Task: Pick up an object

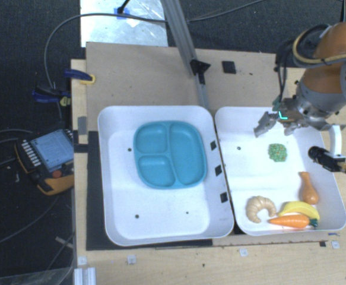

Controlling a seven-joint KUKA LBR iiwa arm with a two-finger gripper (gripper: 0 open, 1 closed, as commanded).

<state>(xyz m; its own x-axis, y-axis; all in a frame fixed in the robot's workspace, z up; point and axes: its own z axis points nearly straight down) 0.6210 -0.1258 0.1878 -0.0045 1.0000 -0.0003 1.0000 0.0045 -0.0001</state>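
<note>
A robotics lab. A bench (pixel 137 76) topped with brown board holds two white bins (pixel 119 218), with clamps (pixel 78 76) at its edge, loose cables (pixel 60 34) across dark carpet (pixel 24 16), and a teach pendant (pixel 48 159) lying on the floor beside it.

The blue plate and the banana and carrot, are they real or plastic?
The blue divided plate looks like smooth matte plastic: one even colour, soft moulded ridges between its three sections. The banana and carrot look like toy plastic too, probably, with flat bright colours and a slight shine. From this far, real food can't be ruled out.
</note>
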